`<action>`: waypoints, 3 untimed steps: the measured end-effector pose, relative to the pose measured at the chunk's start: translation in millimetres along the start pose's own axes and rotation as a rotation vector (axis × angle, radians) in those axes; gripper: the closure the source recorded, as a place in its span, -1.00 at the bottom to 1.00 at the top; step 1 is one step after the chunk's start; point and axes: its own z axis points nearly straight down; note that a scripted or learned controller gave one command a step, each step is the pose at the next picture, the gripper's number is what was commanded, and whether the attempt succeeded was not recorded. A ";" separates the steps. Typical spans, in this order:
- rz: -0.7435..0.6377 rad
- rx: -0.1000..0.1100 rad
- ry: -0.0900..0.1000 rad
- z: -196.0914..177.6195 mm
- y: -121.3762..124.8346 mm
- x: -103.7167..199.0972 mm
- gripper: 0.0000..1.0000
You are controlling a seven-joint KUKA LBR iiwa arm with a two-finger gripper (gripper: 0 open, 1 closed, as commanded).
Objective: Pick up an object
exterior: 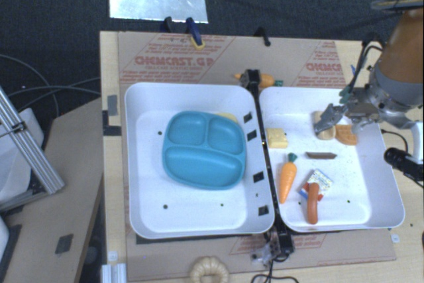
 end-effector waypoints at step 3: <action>0.000 -0.005 0.000 95.8 -0.8 10.3 -1.00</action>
